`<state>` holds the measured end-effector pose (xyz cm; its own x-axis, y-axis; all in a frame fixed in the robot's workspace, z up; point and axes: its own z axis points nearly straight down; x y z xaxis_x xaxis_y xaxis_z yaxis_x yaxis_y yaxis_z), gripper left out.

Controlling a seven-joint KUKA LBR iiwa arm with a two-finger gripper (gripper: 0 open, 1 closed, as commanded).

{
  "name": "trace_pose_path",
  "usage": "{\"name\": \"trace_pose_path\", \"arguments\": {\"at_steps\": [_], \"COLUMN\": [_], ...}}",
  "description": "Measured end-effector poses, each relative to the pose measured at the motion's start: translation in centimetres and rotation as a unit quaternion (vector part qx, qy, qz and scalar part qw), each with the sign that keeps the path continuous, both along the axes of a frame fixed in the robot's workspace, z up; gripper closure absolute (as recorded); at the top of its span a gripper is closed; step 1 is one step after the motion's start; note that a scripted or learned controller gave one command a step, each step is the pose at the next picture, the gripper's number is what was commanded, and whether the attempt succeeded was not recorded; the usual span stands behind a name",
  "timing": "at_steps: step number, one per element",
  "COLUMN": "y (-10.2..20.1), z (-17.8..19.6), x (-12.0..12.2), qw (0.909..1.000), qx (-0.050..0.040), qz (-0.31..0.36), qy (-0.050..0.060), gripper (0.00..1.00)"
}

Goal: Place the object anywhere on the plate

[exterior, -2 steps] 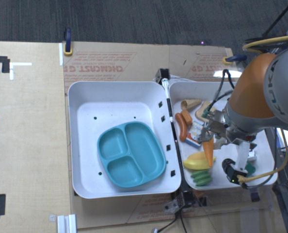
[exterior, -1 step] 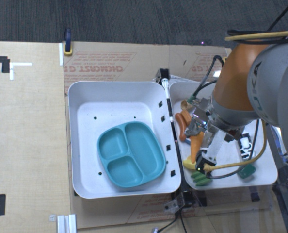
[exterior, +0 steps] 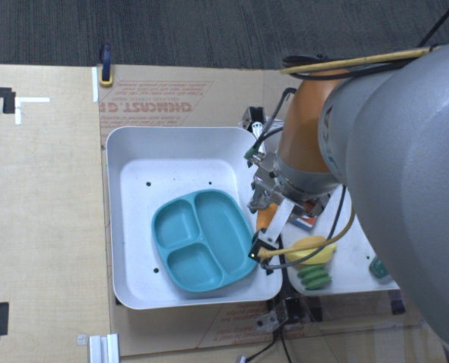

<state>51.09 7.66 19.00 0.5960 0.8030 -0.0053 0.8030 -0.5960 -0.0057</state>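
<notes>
A teal plate (exterior: 200, 239) with three compartments lies in the left white bin (exterior: 134, 203), toward its front right. The arm reaches in from the right and its gripper (exterior: 265, 206) hangs over the wall between the two bins, just right of the plate's rim. A small orange object (exterior: 264, 218) shows right under the gripper, and I cannot tell whether it is held. No object lies on the plate.
In the right bin (exterior: 353, 271), largely hidden by the arm, lie a yellow banana-like object (exterior: 315, 249), a green object (exterior: 314, 277), a red and blue item (exterior: 305, 220) and a small teal piece (exterior: 377, 267). Cardboard flanks the bins.
</notes>
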Motion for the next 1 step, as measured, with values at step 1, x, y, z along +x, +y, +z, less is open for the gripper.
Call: {"name": "trace_pose_path", "arguments": {"at_steps": [1], "y": [-0.02], "z": [0.03], "x": [0.01], "qw": [1.0], "qx": [-0.0002], "qz": [0.0], "qy": [0.0], "gripper": [0.0]}}
